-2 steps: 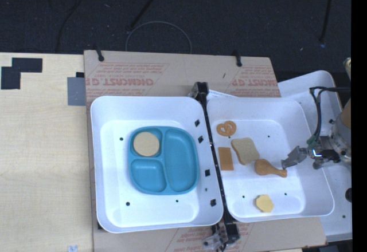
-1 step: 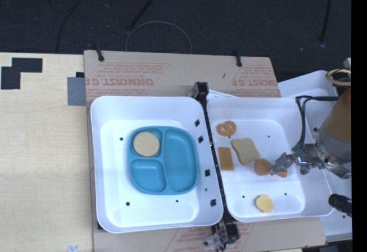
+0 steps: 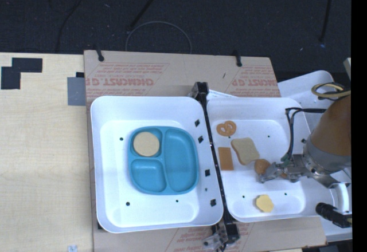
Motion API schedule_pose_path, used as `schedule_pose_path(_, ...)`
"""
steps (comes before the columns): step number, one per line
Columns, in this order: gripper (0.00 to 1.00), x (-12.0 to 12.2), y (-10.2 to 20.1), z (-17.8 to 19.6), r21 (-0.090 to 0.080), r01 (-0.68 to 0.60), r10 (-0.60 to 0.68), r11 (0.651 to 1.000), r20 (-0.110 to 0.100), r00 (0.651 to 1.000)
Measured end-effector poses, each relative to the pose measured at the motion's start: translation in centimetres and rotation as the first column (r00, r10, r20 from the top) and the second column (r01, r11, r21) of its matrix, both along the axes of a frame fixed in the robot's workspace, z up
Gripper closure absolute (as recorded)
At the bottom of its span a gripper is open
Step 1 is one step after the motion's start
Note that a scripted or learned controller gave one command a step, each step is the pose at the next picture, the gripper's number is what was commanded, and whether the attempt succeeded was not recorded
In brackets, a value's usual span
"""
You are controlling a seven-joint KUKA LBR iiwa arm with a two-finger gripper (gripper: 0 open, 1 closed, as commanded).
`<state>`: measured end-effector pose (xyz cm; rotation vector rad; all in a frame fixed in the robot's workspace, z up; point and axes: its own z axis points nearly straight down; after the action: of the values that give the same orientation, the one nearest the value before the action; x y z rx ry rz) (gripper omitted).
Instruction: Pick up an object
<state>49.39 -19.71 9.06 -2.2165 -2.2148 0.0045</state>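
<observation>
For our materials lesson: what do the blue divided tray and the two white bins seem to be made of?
The blue divided tray looks like moulded plastic with a smooth, slightly glossy finish: even colour, rounded compartment walls. The left white bin and the right white bin look like thin formed plastic, matte to satin, with rounded corners and curved rims. The view cannot confirm either.

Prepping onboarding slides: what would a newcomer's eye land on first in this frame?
The bright blue divided plate in the left bin, with a round tan cracker in its upper-left compartment. Then the right bin, where a pretzel, a bread slice, an orange-brown bar and a yellow round piece lie scattered. The gripper reaches in from the right, low beside a small brown item.
</observation>
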Motion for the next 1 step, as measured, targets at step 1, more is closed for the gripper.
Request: schedule_pose_path(1, 1.0, 0.07, -0.17, 1.31, -0.001, 0.004, -0.004, 1.0, 0.003, 1.0)
